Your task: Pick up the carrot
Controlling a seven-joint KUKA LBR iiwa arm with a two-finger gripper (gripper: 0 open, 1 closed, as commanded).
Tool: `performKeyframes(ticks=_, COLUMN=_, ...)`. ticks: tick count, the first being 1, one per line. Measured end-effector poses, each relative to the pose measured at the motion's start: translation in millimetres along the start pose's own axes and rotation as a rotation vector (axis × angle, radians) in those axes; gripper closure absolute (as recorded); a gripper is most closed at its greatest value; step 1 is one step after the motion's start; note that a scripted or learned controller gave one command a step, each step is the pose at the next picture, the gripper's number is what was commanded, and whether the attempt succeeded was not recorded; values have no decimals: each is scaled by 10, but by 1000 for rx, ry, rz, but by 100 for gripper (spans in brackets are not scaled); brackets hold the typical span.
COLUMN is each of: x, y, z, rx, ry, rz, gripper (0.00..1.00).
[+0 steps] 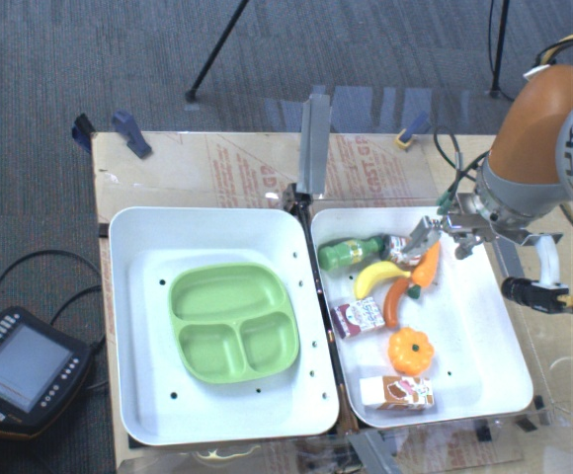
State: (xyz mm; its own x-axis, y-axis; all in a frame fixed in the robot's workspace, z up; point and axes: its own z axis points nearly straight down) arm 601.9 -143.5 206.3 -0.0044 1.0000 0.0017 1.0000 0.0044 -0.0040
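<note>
- Right bin point(484, 363), upper part: tool point(443, 233) hangs low over the carrot point(427, 265), arm entering from frame right w/ orange band at upper right
- Carrot lies tilted, tip up-right, touching the banana point(375, 277) and just beside the green bottle point(351, 253); its top end sits right under the tool
- Tool's fingers: can't tell whether spread or pressed together, and no clear view of the carrot pinched between them
- Step, by my read: the grasp itself, lift not yet made
- Next move prob. calls for a firm close on the carrot's upper end, then a straight rise clear of banana & bottle
- Left bin point(128, 265) holds a green tray point(233, 322), well apart
</note>
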Motion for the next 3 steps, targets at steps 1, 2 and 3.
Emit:
performKeyframes(ticks=1, x=-328, y=383, z=911, rx=0, ry=0, rz=75, gripper=0)
performKeyframes(ticks=2, x=-263, y=84, z=1195, rx=0, ry=0, rz=-120, gripper=0)
performKeyframes(ticks=3, x=-267, y=81, z=1103, rx=1, ry=2, rz=-117, gripper=100)
